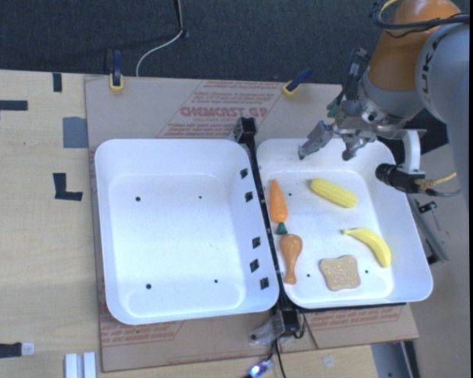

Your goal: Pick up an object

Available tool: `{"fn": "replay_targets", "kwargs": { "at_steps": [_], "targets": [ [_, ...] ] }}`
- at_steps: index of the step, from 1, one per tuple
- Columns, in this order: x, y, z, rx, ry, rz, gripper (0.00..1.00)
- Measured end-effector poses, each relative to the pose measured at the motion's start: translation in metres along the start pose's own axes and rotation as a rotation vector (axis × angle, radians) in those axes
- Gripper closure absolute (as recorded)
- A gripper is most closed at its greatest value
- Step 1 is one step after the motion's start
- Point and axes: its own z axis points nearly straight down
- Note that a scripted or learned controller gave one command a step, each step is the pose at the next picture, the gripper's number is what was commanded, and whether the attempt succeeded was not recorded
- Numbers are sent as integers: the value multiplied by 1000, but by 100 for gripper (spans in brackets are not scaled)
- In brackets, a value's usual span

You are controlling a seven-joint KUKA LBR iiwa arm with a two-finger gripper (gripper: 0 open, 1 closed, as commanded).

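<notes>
Nearest the camera in the right bin (416, 290) lies a slice of toast (340, 272), with a chicken drumstick (290, 254) just beside it against the divider and a banana (372, 244) near the toast on the other side. Further back a carrot (277, 201) rests along the divider, and a corn cob (333, 193) lies apart from it toward the bin's far half. Beyond them the gripper (336, 146) hangs above the far edge of the right bin, its fingers spread wide and pinching nothing. The left bin (110, 160) sits alongside on the tabletop (31, 235). The corn cob looks like the closest candidate; a clean pick would likely mean centring over its middle, turning the fingers across its narrow width, and descending straight so neither finger lands on top of it or nudges it toward the wall
</notes>
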Motion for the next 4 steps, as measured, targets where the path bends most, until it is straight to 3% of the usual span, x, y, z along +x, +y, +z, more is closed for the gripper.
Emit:
{"fn": "replay_targets", "kwargs": {
  "at_steps": [1, 2, 3, 4],
  "targets": [
    [35, -63, 27, 6, 1, 0, 0],
    [51, -38, 26, -1, 0, -2, 0],
    [81, -52, 40, 2, 0, -1, 0],
    [47, -18, 39, -2, -1, 2, 0]
  ]
}}
